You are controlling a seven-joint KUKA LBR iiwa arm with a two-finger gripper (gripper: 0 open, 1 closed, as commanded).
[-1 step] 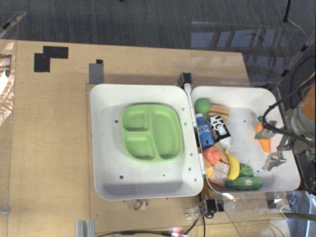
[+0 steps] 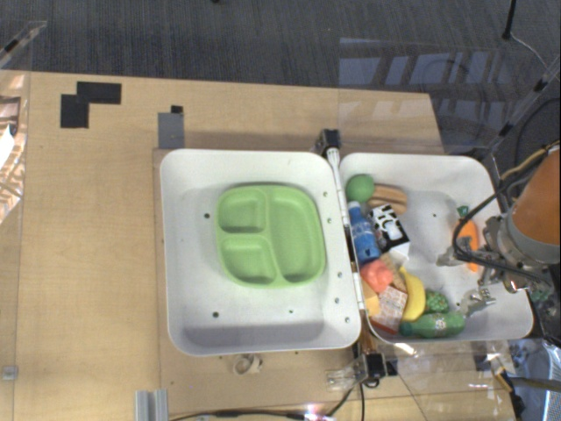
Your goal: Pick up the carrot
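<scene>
Carrot (image 2: 469, 233) lies near the right edge of the right bin (image 2: 421, 175), partly hidden behind the gripper (image 2: 466, 274) reaching in from the right. Whether the claw is spread or pressed together cannot be told. The left bin (image 2: 188, 323) holds a green 3-compartment plate (image 2: 267, 235).

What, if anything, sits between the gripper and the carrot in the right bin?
Nothing visible. The carrot lies near the right side of the right bin, directly by the gripper, partly covered by the arm's own parts. The other toys, such as the banana and cucumber, are piled along the bin's left side, away from that path.
</scene>
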